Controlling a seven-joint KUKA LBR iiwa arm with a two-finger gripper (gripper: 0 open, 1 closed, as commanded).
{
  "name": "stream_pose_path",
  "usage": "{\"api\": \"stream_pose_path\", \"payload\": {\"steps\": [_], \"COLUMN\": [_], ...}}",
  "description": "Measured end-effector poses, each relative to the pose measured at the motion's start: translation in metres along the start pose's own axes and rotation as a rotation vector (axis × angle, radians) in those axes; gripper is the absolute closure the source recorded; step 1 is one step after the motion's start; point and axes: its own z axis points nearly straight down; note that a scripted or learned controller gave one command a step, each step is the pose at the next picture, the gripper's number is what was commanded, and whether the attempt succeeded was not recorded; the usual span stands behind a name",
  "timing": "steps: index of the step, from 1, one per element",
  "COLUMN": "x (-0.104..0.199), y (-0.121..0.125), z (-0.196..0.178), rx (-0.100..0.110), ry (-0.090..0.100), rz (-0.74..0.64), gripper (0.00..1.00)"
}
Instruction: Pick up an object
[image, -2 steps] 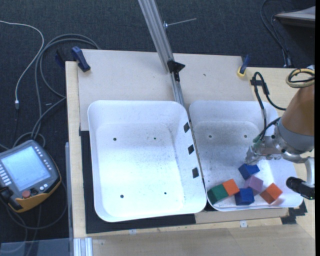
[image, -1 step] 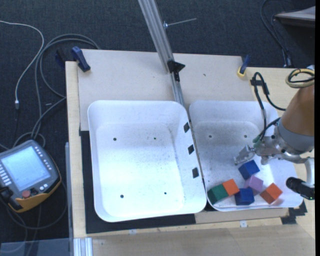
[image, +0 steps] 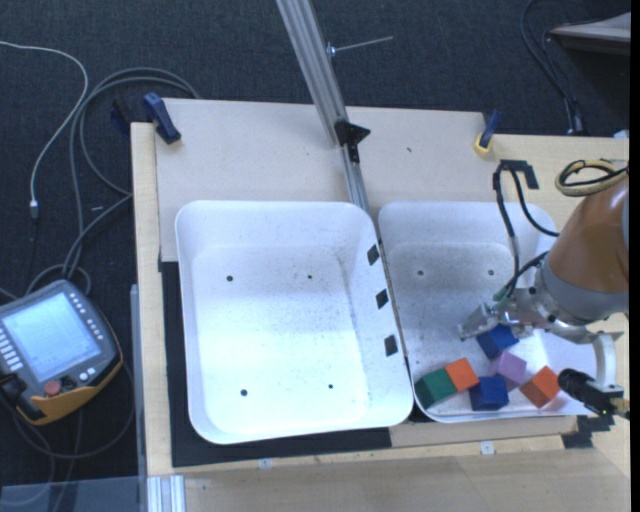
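Note:
Several small blocks lie in the right bin (image: 440, 250) near its front edge: a green block (image: 435, 386), an orange block (image: 461, 374), a dark blue block (image: 489, 393), a purple block (image: 512, 367), a second orange block (image: 541, 386) and a blue block (image: 496, 341). My gripper (image: 492, 324) reaches in from the right, low over the bin, and sits right at the upper blue block. How its jaws stand is hidden by the wrist and the block.
The left bin (image: 280, 320) sits beside the right one. A metal pole (image: 325, 85) slants up from between the bins. Black cables (image: 515, 200) hang near the arm. A teach pendant (image: 50, 345) lies off the bench at the left.

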Motion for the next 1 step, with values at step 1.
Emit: {"api": "stream_pose_path", "payload": {"steps": [1], "x": [-0.0003], "y": [0.0015], "z": [-0.0101], "rx": [-0.005], "ry": [-0.003], "rz": [0.000], "gripper": [1.00]}}
